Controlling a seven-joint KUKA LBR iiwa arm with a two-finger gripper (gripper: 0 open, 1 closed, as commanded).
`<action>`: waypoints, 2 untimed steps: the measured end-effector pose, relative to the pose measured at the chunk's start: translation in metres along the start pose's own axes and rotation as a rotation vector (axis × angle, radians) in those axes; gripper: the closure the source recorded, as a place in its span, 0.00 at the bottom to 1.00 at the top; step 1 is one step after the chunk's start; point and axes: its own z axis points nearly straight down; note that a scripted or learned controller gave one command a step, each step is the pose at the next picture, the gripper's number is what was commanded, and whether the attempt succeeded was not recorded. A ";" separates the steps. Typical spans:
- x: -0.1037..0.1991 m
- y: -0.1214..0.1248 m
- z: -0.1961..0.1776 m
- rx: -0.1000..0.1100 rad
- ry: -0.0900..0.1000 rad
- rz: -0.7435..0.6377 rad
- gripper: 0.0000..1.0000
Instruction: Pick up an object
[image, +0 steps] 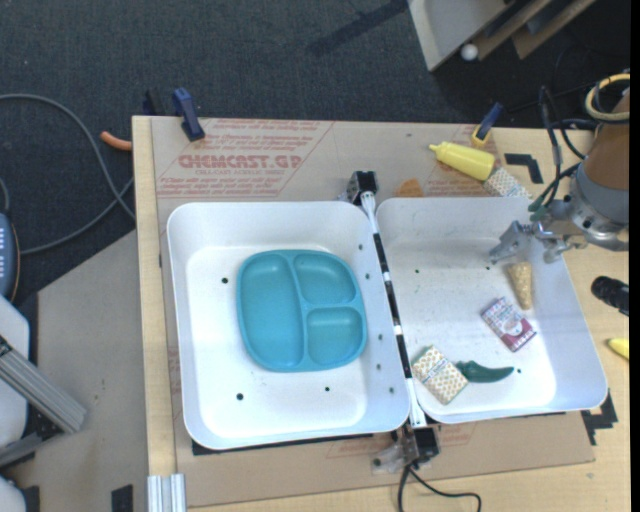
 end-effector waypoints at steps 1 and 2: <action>-0.002 -0.041 0.067 0.002 0.005 -0.002 0.00; -0.003 -0.040 0.056 -0.002 0.002 0.000 1.00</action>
